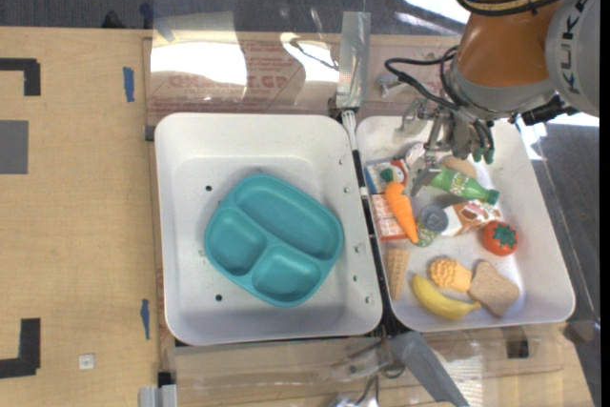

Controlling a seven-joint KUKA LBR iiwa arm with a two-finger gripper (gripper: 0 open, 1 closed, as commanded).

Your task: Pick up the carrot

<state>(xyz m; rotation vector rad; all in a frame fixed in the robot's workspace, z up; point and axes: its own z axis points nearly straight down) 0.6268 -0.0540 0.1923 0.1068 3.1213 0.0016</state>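
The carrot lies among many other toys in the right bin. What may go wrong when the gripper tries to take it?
1. The carrot lies tight against a small box and a round grey lid, so the gripper may catch a neighbour instead.
2. The green bottle lies between gripper and carrot and may be knocked aside.
3. The carrot tapers, so it may slip out.

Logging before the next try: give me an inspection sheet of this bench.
Surface: two white bins; left bin holds a teal tray.
Job's things: carrot lies in the right bin, near its left wall.
Clutter: banana, bread, tomato, green bottle, cone.
Grippers: pincer above the right bin's far part.
Cables: black ones at the wrist.
Surroundings: wood bench, clear plastic sheet.
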